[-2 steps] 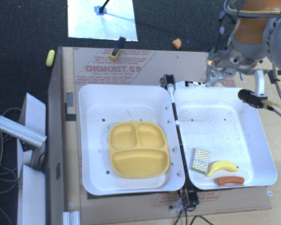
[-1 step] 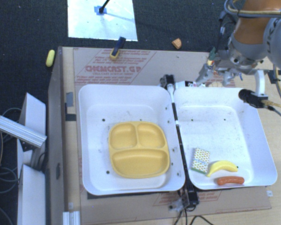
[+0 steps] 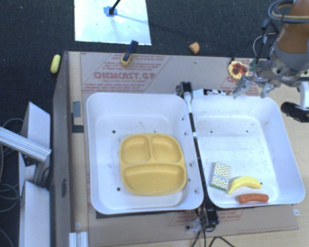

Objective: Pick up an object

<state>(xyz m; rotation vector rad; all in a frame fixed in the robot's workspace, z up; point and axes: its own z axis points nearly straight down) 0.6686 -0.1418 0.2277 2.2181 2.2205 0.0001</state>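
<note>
Eyes on the right bin [image 3: 278, 138], and the candidates for pickup are huddled down at its five o'clock corner. There's the yellow banana [image 3: 243, 183], a curved toy by the look of it; I'd judge it light, stiff and a touch slick, best pinched across the thick middle of its curve. Just below it, nearly touching, lies the red sausage [image 3: 253, 198], slim and rounded, likely to roll unless it's taken across its short width. At the banana's nine o'clock sits a small patterned card packet [image 3: 221, 175], flat and light, a hard thing to get fingers under.

Over in the left bin [image 3: 100, 138], a yellow divided plate [image 3: 152, 163] rests slightly toward six o'clock of centre; broad, shallow, awkward except by the rim.

Now up to the one o'clock end of the scene: the pincer [image 3: 252, 88] hangs over the far rim of the right bin, fingers spread apart, nothing between them. It's well apart from the cluster, with bare bin floor between. A small colourful round object [image 3: 237, 69] lies on the worktop [image 3: 144, 68] just beside the pincer, outside the bins. No grasp made yet.
</note>
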